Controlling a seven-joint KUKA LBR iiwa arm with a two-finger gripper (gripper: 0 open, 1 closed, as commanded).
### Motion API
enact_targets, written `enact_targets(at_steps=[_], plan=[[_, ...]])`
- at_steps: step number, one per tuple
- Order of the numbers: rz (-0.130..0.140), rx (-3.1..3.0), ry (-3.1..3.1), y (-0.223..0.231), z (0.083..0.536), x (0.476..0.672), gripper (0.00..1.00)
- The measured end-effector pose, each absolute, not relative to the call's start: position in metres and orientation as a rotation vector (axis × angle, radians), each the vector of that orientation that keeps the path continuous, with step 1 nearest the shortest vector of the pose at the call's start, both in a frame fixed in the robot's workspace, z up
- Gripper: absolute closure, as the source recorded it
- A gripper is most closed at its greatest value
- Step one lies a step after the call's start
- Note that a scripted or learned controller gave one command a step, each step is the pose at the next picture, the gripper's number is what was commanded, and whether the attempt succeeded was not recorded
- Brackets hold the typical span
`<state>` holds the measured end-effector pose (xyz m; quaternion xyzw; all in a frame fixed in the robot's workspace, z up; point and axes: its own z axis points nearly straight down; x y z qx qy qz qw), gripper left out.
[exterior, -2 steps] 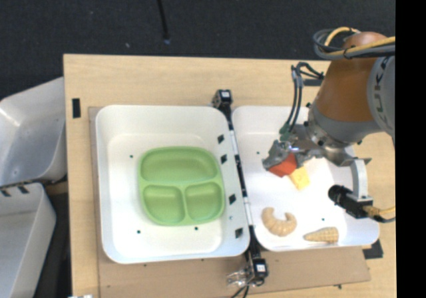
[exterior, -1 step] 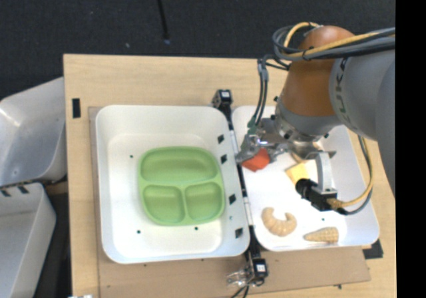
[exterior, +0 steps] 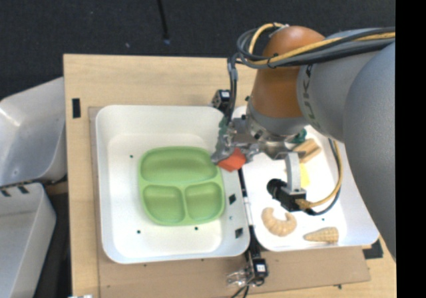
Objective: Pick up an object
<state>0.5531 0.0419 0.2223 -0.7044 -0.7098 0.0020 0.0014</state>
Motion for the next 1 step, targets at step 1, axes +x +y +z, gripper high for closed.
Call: enact_targets(at_steps=[1], plan=[[0.005, -2.211, -2.228, 0.0825, 0.2375, 0.5594, 1.0]])
